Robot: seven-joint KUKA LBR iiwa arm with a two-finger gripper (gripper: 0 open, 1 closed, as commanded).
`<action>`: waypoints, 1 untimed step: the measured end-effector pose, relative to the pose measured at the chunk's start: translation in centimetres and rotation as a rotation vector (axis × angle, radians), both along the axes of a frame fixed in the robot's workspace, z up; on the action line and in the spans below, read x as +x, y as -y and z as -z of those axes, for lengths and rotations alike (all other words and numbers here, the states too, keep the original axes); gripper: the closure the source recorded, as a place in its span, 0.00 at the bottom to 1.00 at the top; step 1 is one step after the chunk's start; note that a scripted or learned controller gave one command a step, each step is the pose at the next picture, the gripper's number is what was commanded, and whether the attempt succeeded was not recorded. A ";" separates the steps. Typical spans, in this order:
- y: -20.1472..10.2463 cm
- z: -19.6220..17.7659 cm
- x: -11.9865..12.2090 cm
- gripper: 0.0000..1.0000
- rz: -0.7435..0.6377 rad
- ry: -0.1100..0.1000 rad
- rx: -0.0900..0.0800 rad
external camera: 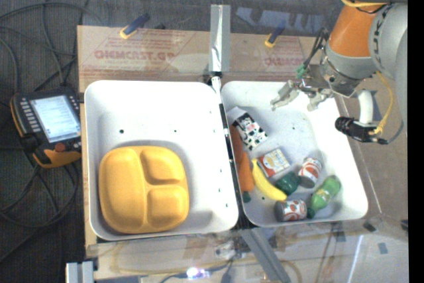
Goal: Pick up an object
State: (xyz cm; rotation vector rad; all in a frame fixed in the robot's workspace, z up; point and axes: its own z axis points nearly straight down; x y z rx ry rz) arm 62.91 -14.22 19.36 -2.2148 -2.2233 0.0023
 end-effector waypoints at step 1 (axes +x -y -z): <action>4.5 6.7 -2.7 0.00 -0.030 -0.001 -0.003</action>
